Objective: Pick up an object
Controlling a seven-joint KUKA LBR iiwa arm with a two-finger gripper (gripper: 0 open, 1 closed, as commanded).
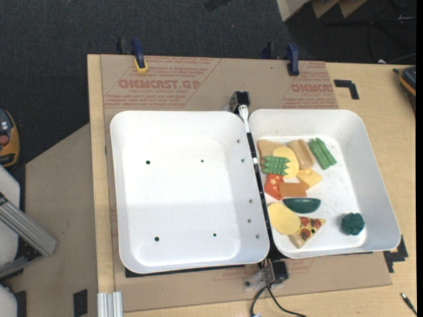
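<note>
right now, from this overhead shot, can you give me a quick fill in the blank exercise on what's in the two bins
1. The toy food pieces all lie in the ____ bin as the camera sees it.
2. The broccoli sits apart from the pile, near that bin's lower ____ corner.
3. The pizza slice lies just below the dark ____ piece.
4. Two ____ clamps grip the board's far edge.

Missing words: right; right; green; blue

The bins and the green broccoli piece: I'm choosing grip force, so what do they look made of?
Bins: thin moulded plastic, apparently; smooth white, rounded corners. Broccoli piece: probably toy plastic or rubber; matte, bumpy, evenly green. Hardness is unclear.
</note>
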